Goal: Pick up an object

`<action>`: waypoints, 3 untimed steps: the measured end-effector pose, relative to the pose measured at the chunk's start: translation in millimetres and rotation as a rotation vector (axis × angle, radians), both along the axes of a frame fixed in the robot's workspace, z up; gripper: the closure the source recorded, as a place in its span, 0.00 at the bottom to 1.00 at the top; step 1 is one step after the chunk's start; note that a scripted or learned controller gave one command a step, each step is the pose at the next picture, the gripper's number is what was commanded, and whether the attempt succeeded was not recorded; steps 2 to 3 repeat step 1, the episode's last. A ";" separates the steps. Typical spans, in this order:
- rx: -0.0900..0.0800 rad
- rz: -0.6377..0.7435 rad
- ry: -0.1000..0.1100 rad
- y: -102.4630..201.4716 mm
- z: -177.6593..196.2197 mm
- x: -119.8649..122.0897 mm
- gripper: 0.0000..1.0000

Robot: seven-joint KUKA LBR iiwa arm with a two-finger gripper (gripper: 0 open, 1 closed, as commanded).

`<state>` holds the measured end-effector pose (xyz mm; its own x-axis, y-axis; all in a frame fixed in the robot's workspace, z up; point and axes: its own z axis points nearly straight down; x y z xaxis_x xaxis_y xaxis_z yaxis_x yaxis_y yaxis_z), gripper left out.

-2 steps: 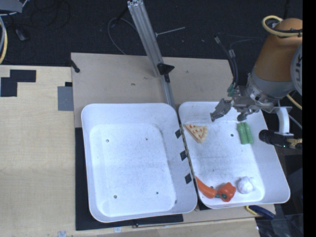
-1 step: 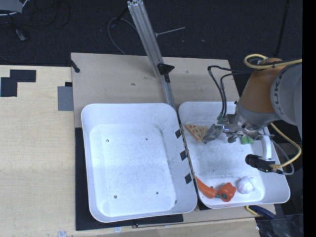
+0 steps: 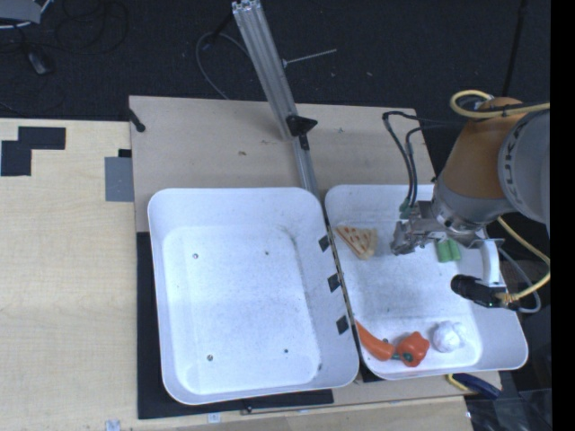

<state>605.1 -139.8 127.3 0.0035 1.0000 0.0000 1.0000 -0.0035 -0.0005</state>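
My gripper (image 3: pixel 407 237) hangs over the far part of the right bin (image 3: pixel 395 285); whether it is parted or closed I cannot tell. The tan wedge-shaped piece (image 3: pixel 357 240) lies just to its left, near the bin's left wall. A green block (image 3: pixel 447 250) sits just to my right, partly behind my wrist. Well apart, along the near edge, lie an orange carrot (image 3: pixel 372 343), a red pepper (image 3: pixel 412 347) touching it, and a white ball (image 3: pixel 446 337). The left bin (image 3: pixel 234 285) sits beside.
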 end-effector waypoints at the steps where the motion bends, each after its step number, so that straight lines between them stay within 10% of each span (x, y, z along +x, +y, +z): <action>1: 0.001 0.008 -0.005 66.1 62.2 5.0 1.00; 3: 0.001 0.008 -0.005 66.1 62.2 5.0 1.00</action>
